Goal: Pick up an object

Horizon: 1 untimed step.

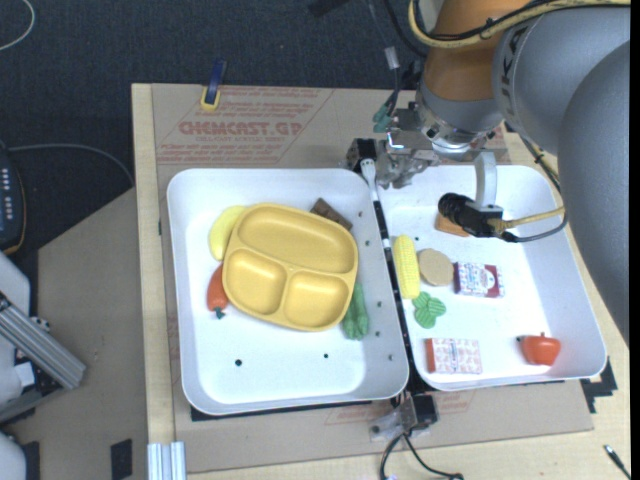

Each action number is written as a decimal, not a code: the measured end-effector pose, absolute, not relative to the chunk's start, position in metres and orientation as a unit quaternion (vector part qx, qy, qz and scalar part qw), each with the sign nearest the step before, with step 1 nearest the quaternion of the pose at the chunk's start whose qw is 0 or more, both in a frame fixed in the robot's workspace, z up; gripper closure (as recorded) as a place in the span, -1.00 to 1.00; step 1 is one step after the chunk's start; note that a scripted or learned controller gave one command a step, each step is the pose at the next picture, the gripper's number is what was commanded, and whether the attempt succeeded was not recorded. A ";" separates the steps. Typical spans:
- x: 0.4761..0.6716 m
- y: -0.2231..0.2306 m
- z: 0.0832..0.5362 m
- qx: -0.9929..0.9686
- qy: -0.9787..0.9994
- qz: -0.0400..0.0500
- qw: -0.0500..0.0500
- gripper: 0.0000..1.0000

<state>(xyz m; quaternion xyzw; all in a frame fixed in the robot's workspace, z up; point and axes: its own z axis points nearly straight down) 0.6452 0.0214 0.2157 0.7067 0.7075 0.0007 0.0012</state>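
hovering at the far end of the right bin [585, 298], the gripper [405, 163] sits near the divider between the two bins, and its fingers are too tangled with the wrist hardware to tell how far apart they stand or whether they have hold of anything.

the corn [406, 266] lies just on the bin's near side of the gripper, along the divider. it looks like a light, hard plastic toy, smooth and rounded, so it may roll or slip; i would take it across its narrow middle. beside the corn sit a tan disc [435, 267], flat and hard to get under, and a green leaf [430, 310]. farther from the corn are two small packets [479, 280] [455, 355], light and thin, and a red piece [540, 348] near the bin's near corner.

the yellow tray [290, 266] in the left bin [190, 268] looks wide and stiff, a poor fit for a narrow grasp except at its rim.
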 end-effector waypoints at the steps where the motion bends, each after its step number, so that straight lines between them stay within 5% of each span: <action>1: 0.635 0.014 0.223 0.707 0.707 -0.001 -0.001 1.00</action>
